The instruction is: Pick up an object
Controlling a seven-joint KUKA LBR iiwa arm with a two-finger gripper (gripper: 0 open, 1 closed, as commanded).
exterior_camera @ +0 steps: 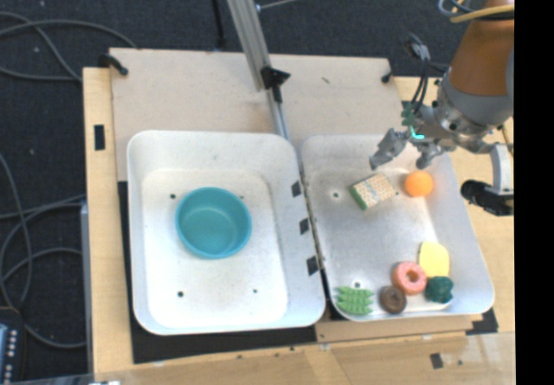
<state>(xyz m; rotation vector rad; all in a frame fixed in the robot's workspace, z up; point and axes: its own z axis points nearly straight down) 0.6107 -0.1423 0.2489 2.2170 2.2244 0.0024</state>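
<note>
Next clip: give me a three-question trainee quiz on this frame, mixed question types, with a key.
1. True or false: the teal round bowl sits in the left white bin.
2. Which lies nearest the gripper? A) pink ring doughnut B) small orange ball C) green ridged piece
3. Fill in: the brown ring doughnut lies in the ____ white bin.

Key: 1 true; 2 B; 3 right.
</note>
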